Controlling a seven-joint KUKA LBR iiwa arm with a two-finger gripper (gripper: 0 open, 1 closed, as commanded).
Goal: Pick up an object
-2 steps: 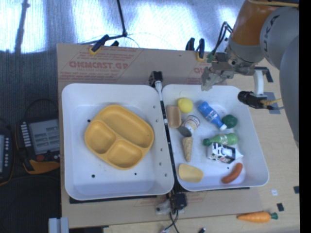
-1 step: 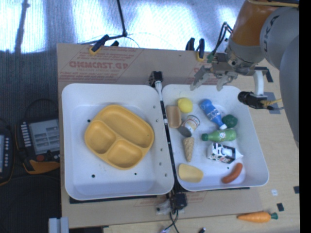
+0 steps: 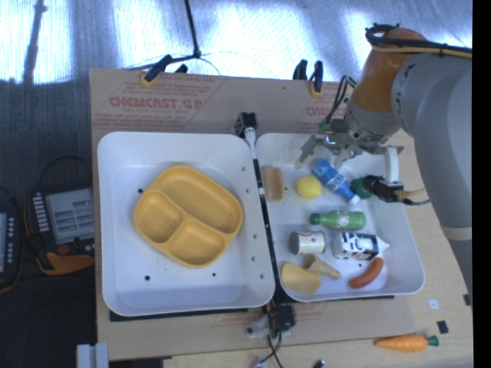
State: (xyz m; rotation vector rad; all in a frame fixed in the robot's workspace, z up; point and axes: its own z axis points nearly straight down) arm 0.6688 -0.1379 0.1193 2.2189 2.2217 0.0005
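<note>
My gripper hangs over the back of the right bin, its fingers spread open. Just below and in front of it lies a blue bottle, tilted, with its upper end near the gap between the fingers. Nothing is clamped between them. A yellow lemon sits left of the bottle, and a green bottle lies on its side further forward.
The right bin also holds a tan bread piece, a white can, a black-and-white carton, a cone, a cheese wedge and a red sausage. A yellow divided plate lies in the left bin. A carrot rests on the bench.
</note>
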